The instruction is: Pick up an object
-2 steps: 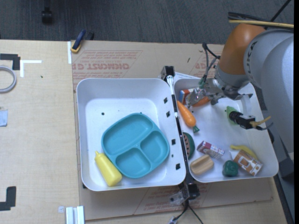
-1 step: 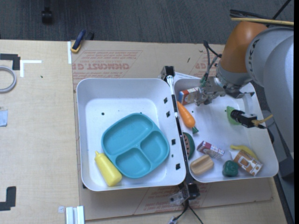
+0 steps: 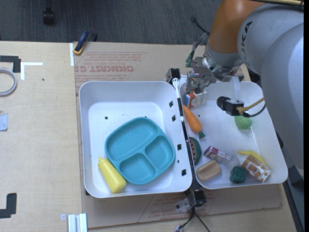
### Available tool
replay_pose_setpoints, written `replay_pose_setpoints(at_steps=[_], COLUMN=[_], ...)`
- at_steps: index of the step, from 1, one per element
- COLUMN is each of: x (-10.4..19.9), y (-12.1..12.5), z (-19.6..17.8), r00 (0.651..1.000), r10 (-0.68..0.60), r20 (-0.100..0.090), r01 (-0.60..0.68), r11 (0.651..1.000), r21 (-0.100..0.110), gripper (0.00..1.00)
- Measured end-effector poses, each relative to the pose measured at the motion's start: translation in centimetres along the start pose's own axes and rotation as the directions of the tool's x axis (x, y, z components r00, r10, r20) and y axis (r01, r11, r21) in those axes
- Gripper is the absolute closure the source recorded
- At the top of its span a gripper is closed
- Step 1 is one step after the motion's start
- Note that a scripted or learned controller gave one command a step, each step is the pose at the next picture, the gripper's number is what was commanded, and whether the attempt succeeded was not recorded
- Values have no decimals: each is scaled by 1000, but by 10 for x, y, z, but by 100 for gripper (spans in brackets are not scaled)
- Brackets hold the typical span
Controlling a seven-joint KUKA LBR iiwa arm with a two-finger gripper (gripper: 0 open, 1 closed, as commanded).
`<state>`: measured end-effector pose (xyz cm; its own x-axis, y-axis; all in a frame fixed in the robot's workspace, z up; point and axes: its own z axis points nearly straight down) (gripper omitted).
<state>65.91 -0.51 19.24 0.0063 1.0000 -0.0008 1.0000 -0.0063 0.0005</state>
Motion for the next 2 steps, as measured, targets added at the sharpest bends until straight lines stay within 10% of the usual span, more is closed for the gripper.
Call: replay_pose_setpoints(at_steps=[1,2], x=[65,78], y=[-1,0], z=[1,-39], r00=[969,980], r10=[247,-197], r20=[1,1], r01=[-247,197], r11=[969,980], r21=[1,-1], gripper=[100,100])
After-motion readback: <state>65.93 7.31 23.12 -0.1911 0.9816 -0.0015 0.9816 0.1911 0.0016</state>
